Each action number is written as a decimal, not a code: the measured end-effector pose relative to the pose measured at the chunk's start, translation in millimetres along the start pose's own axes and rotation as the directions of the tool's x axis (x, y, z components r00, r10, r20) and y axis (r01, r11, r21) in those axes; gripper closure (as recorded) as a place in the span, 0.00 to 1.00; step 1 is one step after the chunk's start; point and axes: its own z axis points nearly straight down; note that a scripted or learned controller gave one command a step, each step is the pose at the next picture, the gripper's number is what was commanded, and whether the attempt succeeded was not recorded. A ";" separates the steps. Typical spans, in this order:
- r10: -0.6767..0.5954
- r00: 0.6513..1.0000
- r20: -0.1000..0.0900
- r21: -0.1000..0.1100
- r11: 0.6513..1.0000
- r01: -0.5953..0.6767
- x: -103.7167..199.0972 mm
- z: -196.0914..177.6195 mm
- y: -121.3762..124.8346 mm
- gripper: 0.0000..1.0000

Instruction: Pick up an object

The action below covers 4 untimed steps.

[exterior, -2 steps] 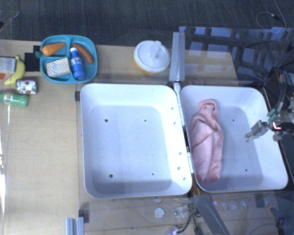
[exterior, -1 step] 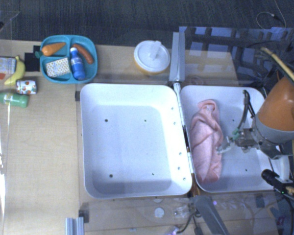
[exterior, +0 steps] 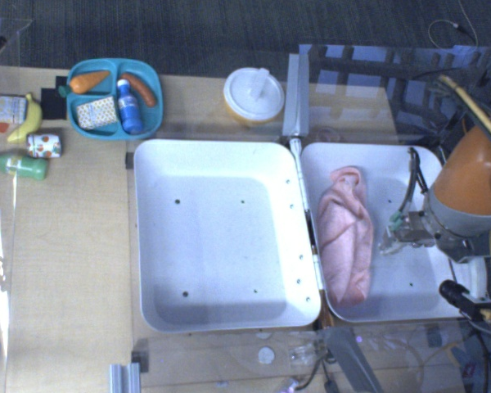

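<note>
Pink crumpled cloth (exterior: 346, 233) lies lengthwise in the right-hand shallow white bin (exterior: 393, 305), hugging that bin's nine o'clock wall, running from twelve towards six. The grey arm with its orange band (exterior: 472, 178) reaches in from three o'clock, and its two-finger gripper (exterior: 403, 234) sits low over the bin floor, just beside the cloth at its three o'clock side. A strip of bare white floor shows between the cloth's edge and the metal tips, so the two stand apart and nothing lies between the jaws. Whether the jaws are spread or closed cannot be told; they are small and blurred against the wrist hardware.

The left-hand shallow white bin (exterior: 217, 236) sits at nine o'clock of the cloth's bin, the two sharing a rim. Beyond it at twelve o'clock stands a round white lidded cup on a yellow base (exterior: 254, 94). At ten o'clock a blue divided plastic tray (exterior: 150, 113) holds toy food, and further towards nine o'clock on the wooden bench (exterior: 57, 260) lie a yellow toy banana (exterior: 28, 119), a small printed can (exterior: 44, 145) and a green bottle (exterior: 16, 164).
</note>
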 end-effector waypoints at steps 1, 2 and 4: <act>0.000 1.000 0.000 0.000 1.000 0.000 0.0 -0.1 0.0 0.00; -0.268 0.963 0.006 -0.013 0.963 0.268 14.8 34.8 100.1 0.00; -0.312 0.950 0.008 -0.003 0.950 0.312 32.8 25.1 164.7 1.00</act>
